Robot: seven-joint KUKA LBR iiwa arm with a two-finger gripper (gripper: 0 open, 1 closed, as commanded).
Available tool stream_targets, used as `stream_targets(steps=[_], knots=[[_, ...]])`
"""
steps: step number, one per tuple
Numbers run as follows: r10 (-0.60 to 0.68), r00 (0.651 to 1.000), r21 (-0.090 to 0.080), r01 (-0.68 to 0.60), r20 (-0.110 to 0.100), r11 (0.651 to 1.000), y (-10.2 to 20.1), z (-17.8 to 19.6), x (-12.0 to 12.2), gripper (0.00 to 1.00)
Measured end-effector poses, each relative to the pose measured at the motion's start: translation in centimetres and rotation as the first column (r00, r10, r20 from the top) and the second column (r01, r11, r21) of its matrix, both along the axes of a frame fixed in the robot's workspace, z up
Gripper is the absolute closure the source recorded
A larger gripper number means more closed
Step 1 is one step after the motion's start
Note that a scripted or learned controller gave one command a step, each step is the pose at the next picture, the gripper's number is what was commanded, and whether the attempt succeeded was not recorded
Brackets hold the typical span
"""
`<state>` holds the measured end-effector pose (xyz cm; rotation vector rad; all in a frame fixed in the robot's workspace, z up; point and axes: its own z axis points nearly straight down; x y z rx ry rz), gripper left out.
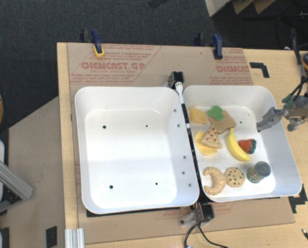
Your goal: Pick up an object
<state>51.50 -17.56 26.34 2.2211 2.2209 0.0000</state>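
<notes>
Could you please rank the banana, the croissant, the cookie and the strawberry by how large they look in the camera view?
1. banana
2. croissant, close behind, so unsure
3. cookie
4. strawberry, partly hidden

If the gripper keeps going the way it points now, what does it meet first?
The gripper points left and down into the right bin. First in line looks like the bin floor near the banana and strawberry, though depth is unclear.

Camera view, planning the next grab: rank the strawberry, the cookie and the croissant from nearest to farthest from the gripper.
Gripper sits at the right bin's upper right.
1. Strawberry, below-left of the gripper, beside the banana.
2. Cookie, near the bin's front edge.
3. Croissant, left of the cookie, at the front-left corner.
</notes>
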Motion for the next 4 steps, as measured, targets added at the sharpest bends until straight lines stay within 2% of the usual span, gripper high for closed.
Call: stream_targets(steps=[1,2,3,4], knots=[[0.002,1.0,0.004,-0.002,-0.009,1.0,2.9,-12.3,0.6,0.0],[0.002,1.0,-0.004,-0.002,0.009,1.0,3.2,-17.9,5.5,0.0],[-0.001,1.0,-0.002,0.001,0.003,1.0,3.2,-16.8,5.1,1.0],[0.01,1.0,0.002,-0.01,0.009,1.0,13.0,-7.3,6.4,1.0]])
